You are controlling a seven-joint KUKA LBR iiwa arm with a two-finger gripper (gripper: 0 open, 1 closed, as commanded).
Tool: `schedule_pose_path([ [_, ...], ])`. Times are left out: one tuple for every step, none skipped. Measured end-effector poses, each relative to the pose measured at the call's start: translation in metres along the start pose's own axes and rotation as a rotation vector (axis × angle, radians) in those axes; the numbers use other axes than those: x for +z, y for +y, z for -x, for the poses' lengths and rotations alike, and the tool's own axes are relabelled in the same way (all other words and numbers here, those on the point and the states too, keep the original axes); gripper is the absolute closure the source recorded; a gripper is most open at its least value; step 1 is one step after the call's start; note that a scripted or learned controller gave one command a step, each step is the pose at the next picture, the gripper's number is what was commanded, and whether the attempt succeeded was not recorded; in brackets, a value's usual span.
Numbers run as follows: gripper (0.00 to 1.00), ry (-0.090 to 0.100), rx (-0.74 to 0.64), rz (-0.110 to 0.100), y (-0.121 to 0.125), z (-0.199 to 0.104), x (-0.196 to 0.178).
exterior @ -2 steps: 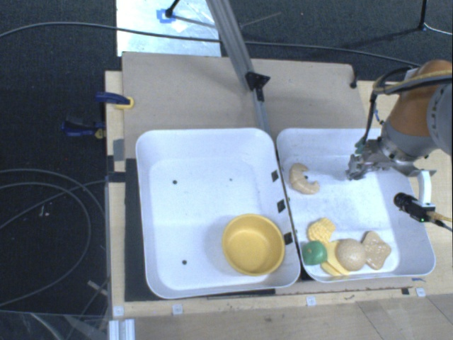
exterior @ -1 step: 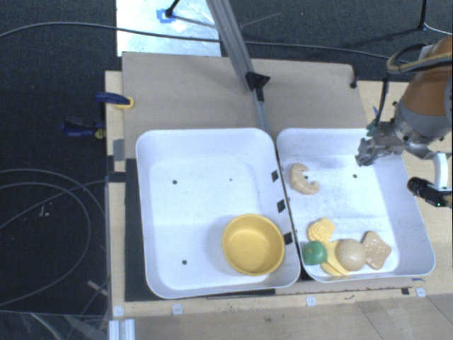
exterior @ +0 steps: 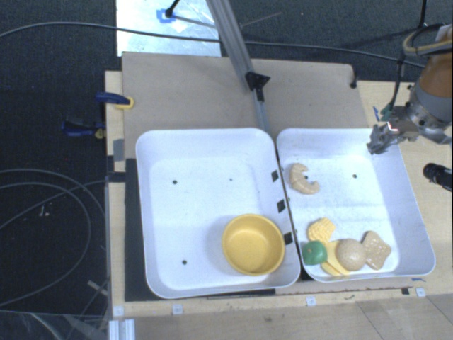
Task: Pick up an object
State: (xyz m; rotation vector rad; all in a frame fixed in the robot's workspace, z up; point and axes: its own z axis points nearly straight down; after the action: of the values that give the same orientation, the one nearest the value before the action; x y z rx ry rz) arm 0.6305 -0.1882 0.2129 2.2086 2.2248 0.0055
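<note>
Nearest the camera, the yellow bowl point(exterior: 253, 244) sits upright in the left bin point(exterior: 198, 161), in that bin's near right corner, close to the seam where the two bins meet. Just across that seam, in the near end of the right bin point(exterior: 354, 161), lies a cluster of small toy foods: a green piece point(exterior: 315, 252) closest to the seam, a yellow ridged piece point(exterior: 322, 229) just behind it, a flat yellow piece point(exterior: 333, 266) touching the green one, a round tan bun point(exterior: 350, 254) resting against it, and a brown cracker-like piece point(exterior: 376, 249) beside the bun on the side away from the seam. Farther back in the right bin, near the seam and well apart from the cluster, lies a pale curved pastry piece point(exterior: 304, 178). Beyond that, at the right bin's far corner away from the seam, the gripper point(exterior: 381, 140) hangs over the rim; I cannot tell whether its jaws are open or closed, and nothing shows between them. The tan counter point(exterior: 184, 91) stretches behind both bins.
</note>
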Motion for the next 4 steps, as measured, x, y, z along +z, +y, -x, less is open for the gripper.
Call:
schedule_pose_path([
  [1.0,0.0,-0.001,-0.004,0.001,0.0,0.006],
  [1.0,0.003,-0.002,-0.004,-0.006,-0.047,-0.007],
  [1.0,0.003,-0.002,-0.006,-0.005,-0.093,-0.005],
  [1.0,0.004,-0.003,-0.007,-0.009,-0.151,0.001],
])
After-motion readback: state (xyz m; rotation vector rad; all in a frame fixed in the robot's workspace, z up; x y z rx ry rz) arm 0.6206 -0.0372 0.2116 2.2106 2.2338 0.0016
